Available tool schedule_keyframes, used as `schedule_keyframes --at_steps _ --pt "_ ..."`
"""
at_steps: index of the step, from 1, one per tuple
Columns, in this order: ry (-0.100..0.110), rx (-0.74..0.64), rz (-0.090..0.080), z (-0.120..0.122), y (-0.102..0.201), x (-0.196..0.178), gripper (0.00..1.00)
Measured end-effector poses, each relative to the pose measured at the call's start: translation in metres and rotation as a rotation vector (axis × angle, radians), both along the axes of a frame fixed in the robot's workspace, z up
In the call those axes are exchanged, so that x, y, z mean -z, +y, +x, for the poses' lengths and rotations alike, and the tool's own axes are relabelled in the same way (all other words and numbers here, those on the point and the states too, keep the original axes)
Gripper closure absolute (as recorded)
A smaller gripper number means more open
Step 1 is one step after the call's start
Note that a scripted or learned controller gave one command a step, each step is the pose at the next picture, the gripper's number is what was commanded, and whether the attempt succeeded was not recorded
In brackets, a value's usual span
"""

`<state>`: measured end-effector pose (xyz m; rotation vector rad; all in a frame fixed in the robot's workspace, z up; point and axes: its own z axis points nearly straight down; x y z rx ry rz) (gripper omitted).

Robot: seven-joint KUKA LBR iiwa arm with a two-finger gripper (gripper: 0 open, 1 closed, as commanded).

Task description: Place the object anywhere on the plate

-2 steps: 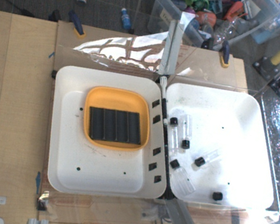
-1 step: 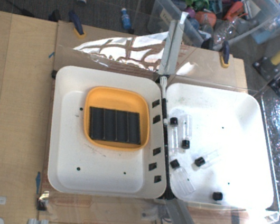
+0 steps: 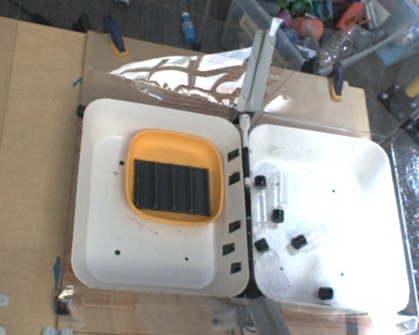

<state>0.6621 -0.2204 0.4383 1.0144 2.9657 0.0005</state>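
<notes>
An orange, rounded-square plate sits in the middle of the left white bin. A black rectangular object with lengthwise ribs lies flat on the plate, covering most of its floor, with its long side across the view. Nothing touches it.
The right white bin holds several small clear vials with black caps, among them one near the divider and one at the front. Black clips line the ridge between the bins. A tub of toys stands behind.
</notes>
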Motion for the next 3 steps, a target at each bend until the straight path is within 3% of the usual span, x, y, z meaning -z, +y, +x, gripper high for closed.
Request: schedule_keyframes --at_steps 1,2,3 --pt "0.001 -0.240 -0.001 -0.004 0.000 0.000 1.00" --pt "0.000 -0.595 -0.003 -0.008 -0.001 0.000 1.00" --pt "-0.004 -0.892 -0.008 0.003 -0.001 0.000 1.00"
